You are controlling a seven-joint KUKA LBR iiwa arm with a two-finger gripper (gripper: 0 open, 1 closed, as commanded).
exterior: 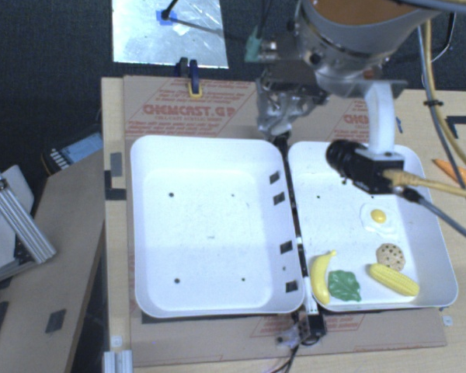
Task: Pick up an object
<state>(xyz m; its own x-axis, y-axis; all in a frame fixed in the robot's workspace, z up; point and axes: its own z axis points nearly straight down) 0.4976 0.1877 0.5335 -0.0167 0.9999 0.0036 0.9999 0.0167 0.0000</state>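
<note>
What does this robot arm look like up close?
The arm is a fat, rounded grey tube with an orange band around it. Yellowish and grey cables trail down its right side. Below sits a cluttered metal wrist leading to the small claw. A black camera-like cylinder hangs on a white bracket.

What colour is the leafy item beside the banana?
Green, seen in the camera view, right bin.

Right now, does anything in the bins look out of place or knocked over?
Nothing stands out. The fried egg, cookie, corn cob, banana and green leaf lie loosely in the right bin, none spilled over its rim.
</note>
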